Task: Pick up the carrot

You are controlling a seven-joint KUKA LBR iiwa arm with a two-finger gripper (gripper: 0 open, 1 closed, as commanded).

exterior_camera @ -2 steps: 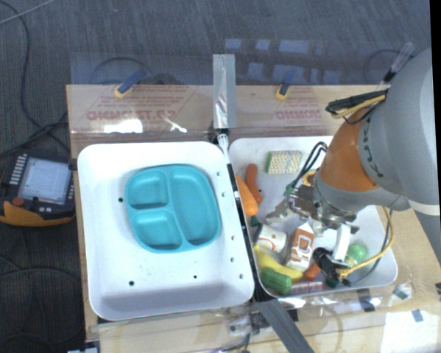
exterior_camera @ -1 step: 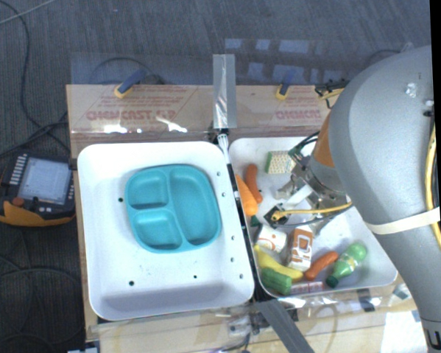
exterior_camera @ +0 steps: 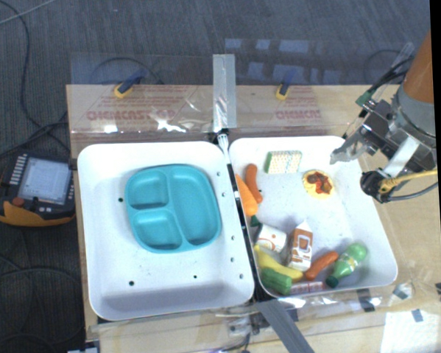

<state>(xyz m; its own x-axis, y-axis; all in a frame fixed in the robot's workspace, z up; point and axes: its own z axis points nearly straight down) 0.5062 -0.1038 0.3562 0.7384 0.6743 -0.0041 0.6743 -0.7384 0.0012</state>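
Your gripper (exterior_camera: pixel 342 153) hovered at the right bin's (exterior_camera: pixel 370 216) far right rim; whether it was released or clenched, you could not tell. The carrot (exterior_camera: pixel 245 196) lay well to its left, against that bin's left wall, beside a sausage (exterior_camera: pixel 251 178).

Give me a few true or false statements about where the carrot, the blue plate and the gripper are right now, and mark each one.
1. The carrot lies in the right bin, against its left wall. True.
2. The blue plate sits in the right bin. False: it is in the left bin.
3. The gripper holds the carrot. False: it hangs over the right bin's far right corner, apart from the carrot.
4. A green bottle lies near the right bin's front edge. True.
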